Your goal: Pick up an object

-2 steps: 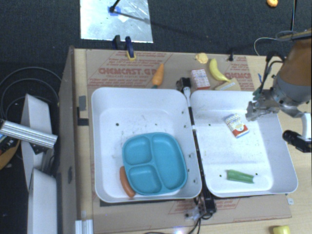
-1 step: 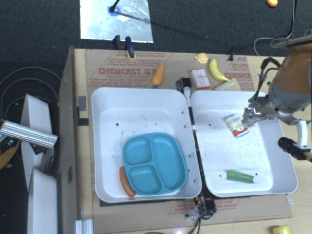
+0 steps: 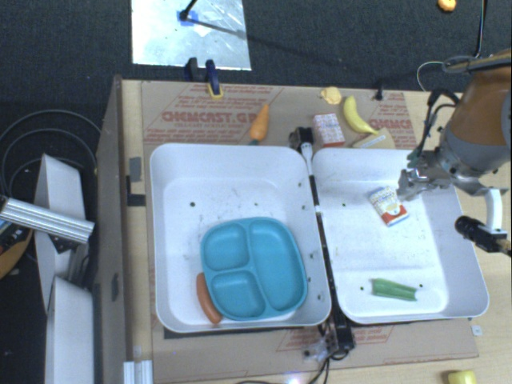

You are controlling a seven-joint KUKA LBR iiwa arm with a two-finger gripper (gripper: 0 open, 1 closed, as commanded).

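Green pod (image 3: 394, 290) near right bin (image 3: 468, 290) front | carton (image 3: 388, 206) mid-bin, just beside claw (image 3: 414, 178) | claw state: cannot tell | carton likely light, crushable; pinch flat sides

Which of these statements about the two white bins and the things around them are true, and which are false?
1. The blue tray lies in the left bin. True.
2. The green vegetable lies in the left bin. False: it lies in the right bin.
3. The banana lies outside both bins, on the cardboard behind them. True.
4. The red and white carton stands on the blue tray. False: it lies in the right bin, near the hand.
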